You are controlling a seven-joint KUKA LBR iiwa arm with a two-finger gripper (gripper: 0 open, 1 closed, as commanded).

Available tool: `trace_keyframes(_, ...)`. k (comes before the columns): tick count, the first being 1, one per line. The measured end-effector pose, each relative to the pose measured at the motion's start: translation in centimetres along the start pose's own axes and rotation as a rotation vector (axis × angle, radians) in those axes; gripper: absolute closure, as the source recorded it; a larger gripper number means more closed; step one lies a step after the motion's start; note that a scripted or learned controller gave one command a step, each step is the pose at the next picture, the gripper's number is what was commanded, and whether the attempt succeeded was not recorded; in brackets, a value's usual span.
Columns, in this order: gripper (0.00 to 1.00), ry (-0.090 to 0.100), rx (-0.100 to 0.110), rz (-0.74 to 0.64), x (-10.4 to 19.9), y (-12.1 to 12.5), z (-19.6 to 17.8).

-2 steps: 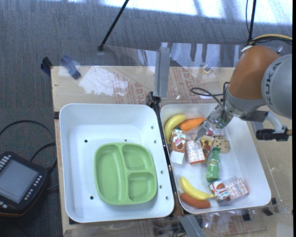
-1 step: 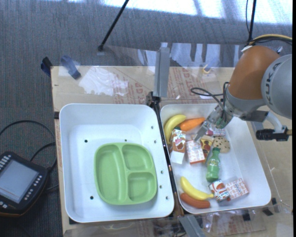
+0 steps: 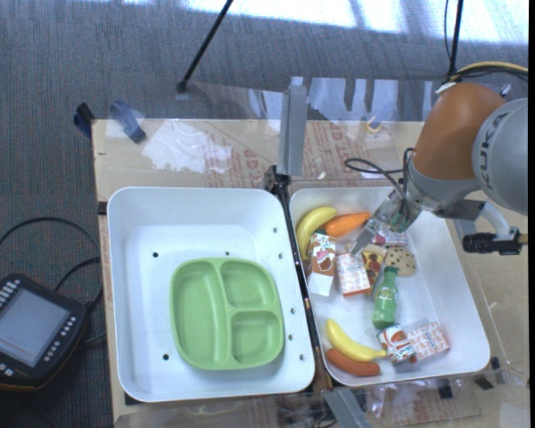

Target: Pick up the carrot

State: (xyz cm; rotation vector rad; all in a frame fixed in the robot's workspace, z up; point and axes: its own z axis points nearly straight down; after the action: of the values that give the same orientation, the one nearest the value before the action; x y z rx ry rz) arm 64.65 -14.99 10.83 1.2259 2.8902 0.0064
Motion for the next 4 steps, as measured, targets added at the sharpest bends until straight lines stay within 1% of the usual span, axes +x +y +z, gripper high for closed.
trace_keyframes(4, 0.00, 0.000, 0.000, 0.000, 0.00, 0.00, 0.00)
